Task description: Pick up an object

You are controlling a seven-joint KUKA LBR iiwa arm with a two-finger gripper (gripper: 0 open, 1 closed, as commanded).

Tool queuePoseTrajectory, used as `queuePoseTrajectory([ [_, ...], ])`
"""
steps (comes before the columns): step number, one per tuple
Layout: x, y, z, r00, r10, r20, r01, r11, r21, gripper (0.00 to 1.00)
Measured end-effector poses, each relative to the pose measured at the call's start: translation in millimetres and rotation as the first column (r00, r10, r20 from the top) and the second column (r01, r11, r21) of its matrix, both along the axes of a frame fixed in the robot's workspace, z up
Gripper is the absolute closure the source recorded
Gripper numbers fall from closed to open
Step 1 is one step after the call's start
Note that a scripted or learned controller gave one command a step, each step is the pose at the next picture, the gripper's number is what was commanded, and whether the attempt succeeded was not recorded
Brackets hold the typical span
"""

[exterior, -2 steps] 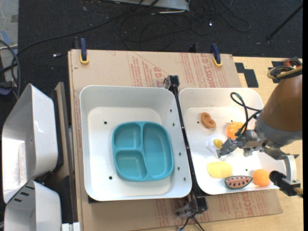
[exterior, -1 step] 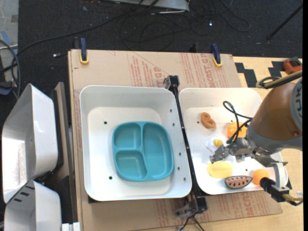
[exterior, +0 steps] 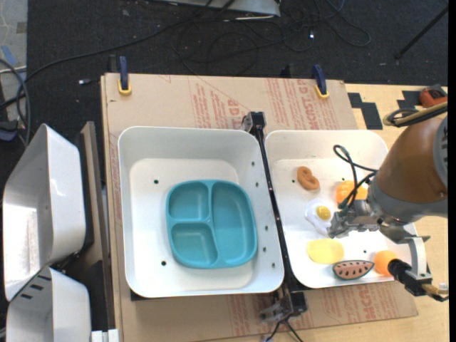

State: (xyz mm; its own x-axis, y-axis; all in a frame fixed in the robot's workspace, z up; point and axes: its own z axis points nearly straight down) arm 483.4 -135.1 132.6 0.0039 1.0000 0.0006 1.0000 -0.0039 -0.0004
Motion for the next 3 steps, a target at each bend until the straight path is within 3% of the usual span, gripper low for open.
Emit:
queuePoseTrajectory([
  [1, -0.1, -0.9, 63.2, 1.0, 0.007, 0.007, -0.007, 1.0, -0.003, 1.0],
  [2, 0.7, -0.9, 70.4, 1.0, 0.006, 0.002, -0.006, 1.0, -0.002, 1.0],
  [3, 11.5, 48.8, 84.0, 1.0, 0.012, 0.003, -0.012, 1.0, 0.0, 1.0],
])
